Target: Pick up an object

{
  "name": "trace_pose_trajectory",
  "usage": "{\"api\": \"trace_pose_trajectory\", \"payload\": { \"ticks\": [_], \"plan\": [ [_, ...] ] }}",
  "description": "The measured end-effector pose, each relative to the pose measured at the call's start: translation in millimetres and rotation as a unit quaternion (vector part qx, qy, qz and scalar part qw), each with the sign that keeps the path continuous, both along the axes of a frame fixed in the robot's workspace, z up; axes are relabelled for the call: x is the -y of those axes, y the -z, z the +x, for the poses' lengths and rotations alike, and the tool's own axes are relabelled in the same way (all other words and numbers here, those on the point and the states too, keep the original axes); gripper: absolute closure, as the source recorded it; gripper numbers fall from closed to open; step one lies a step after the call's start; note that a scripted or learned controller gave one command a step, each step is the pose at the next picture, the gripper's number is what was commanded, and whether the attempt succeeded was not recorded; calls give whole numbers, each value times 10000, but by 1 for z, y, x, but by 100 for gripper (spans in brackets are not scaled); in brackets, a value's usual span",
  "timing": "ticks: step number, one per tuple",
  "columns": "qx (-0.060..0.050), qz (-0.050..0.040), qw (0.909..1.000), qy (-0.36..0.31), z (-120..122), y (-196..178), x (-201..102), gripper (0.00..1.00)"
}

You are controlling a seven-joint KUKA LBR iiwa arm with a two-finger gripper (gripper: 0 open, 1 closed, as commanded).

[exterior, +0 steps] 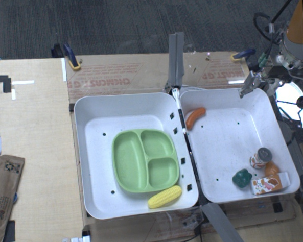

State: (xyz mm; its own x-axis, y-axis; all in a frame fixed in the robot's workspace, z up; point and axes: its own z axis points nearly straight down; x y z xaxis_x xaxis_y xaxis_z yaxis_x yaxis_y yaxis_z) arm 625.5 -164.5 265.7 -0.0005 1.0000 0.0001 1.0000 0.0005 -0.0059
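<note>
The gripper (251,82) is hovering over the far right corner of the right bin (232,192) (finger opening cannot be determined). A sausage (194,117) is lying at that bin's far left, well apart from the gripper

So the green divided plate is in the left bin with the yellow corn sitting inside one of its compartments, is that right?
Not quite. The camera view shows the green divided plate in the left bin, but the yellow corn lies on the bin floor just outside the plate's near edge, not inside a compartment.
</note>
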Motion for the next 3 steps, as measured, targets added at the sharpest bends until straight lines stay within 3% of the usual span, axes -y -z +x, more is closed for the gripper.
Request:
{"api": "trace_pose_trajectory", "payload": {
  "ticks": [1,2,3],
  "plan": [
    [2,1,9978,-661,27,94,-45,0],
    [5,-2,9999,121,-23,128,31,0],
    [9,2,9995,329,-72,177,38,0]
  ]
}}
